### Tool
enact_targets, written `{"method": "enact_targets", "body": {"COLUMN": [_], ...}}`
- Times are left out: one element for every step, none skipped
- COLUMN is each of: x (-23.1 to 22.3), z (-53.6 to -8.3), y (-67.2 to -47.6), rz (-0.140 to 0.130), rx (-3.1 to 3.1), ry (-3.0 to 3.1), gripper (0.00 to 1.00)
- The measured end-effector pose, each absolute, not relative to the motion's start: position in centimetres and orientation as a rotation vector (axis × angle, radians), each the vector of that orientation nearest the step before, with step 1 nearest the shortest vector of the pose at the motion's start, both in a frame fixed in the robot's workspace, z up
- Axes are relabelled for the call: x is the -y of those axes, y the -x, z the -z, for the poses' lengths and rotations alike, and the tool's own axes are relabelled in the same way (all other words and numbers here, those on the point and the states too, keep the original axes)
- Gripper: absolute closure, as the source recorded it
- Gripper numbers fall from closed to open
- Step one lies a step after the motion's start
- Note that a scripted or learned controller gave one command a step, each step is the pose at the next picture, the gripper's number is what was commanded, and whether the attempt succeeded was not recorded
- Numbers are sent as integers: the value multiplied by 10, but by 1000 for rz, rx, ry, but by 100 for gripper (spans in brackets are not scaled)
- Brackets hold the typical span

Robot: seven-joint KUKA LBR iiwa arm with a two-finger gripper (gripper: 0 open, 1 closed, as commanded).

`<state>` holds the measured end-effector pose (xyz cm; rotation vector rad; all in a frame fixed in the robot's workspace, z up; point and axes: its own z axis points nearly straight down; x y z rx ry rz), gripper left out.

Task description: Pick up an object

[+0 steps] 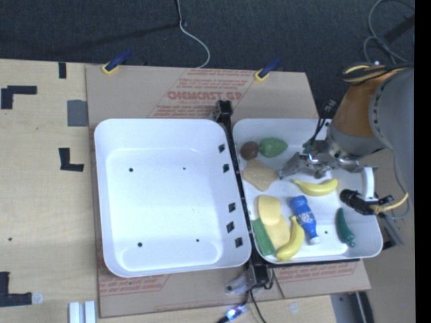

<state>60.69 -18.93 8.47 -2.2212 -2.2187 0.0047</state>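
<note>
The right bin (374, 246) holds all the objects. A small banana (316, 187) lies near its middle, just below the gripper (301, 165), which hangs low over the bin with nothing visibly between its fingers; whether the jaws are apart or together cannot be told. Left of the small banana lies a tan piece (259, 176), and above that a brown ball (249, 150) beside a green round thing (273, 147). Below the small banana a blue bottle (304, 218) lies tilted, with a larger banana (291, 242), a pale yellow block (270, 214) and a green stick (262, 237) to its left. A dark green pepper (345, 226) lies right of the bottle. The left bin (108, 180) sits touching the right bin.
</note>
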Motion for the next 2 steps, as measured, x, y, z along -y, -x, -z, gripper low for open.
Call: {"method": "enact_targets", "body": {"x": [201, 200], "z": [-85, -95], "y": [-552, -554], "rz": [-3, -2], "rx": [2220, 2224], "ry": [2223, 2221], "gripper": [0, 100]}}
